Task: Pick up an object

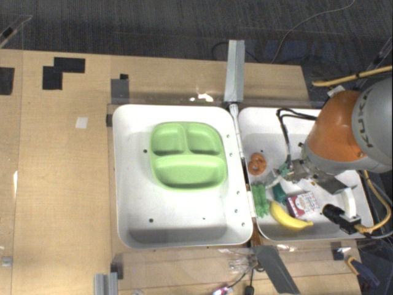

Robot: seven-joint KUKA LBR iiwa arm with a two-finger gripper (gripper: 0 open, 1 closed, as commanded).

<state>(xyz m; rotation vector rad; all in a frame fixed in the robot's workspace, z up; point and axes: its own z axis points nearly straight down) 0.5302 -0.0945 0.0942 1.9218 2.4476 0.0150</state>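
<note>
1. Right, two shallow white plastic bins sit side by side on the pale wooden bench (55, 183), split by a grey metal rail (234, 72) at the top.
2. Over in the left white bin (132, 223), a light green moulded plastic tray (187, 154) with three compartments lies flat, two small wells at the top and one wide well below. It looks smooth and glossy with rounded corners, and it sits towards the upper middle of that bin.
3. Across in the right white bin (261, 125), the objects crowd the lower left corner: a small round orange-and-brown item (257, 162) near the dividing wall, a bumpy green plastic piece (260, 198) below it, a curved yellow banana (288, 219) along the bottom, and a dark maroon packet with white print (302, 204) just above the banana.
4. And the grey arm with its shiny orange band (334, 134) reaches in from the right, over that bin.
5. Its gripper (290, 171) hangs low just above the maroon packet and a small teal bit (279, 192) beside it. From where I stand I cannot tell how it is set, or whether anything is caught in it.
6. Black cables (284, 128) loop off the wrist.
</note>
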